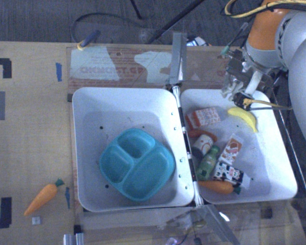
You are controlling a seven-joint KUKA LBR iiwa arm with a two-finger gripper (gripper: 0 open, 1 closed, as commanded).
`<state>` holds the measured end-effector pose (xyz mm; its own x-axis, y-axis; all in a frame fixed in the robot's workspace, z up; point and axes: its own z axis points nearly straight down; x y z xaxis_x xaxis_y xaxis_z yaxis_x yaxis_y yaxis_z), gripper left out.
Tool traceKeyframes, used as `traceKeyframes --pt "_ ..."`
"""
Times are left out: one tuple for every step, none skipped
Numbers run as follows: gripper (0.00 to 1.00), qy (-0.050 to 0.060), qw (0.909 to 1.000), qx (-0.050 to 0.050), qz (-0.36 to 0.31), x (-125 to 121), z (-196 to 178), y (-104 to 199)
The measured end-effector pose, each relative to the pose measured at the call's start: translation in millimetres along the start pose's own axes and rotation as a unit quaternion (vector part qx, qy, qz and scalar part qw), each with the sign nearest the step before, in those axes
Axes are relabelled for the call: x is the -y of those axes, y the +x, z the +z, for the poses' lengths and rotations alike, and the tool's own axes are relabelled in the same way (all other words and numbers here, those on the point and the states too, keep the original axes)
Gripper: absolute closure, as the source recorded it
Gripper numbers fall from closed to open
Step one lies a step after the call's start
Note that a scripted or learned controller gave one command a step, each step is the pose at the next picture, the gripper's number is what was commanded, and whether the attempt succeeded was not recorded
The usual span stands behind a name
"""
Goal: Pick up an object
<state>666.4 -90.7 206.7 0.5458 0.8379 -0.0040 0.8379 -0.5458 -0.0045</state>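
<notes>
1. The grey arm reaches in from the right, its orange band up high.
2. Left bin: a teal divided plate sits in its near half, a little right of centre.
3. Right bin: every candidate for picking is in here, mostly crowded along its left side.
4. The gripper hangs over the right bin's far edge. Whether it is spread or closed, I cannot tell from this angle, and nothing is seen in its grasp.
5. A cow-patterned carton lies near the front, with an orange carrot just below it.
6. A red-and-white box lies at the far left.
7. A yellow banana lies just below the gripper, the closest item to it.
8. A green bottle lies tilted beside the carton.
9. Out on the bench, a second carrot lies left of the bins.
</notes>
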Motion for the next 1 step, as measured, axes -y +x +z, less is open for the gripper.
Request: traceKeyframes --pt "1.00 0.000 1.0000 0.000 0.005 30.4 -20.1 46.7"
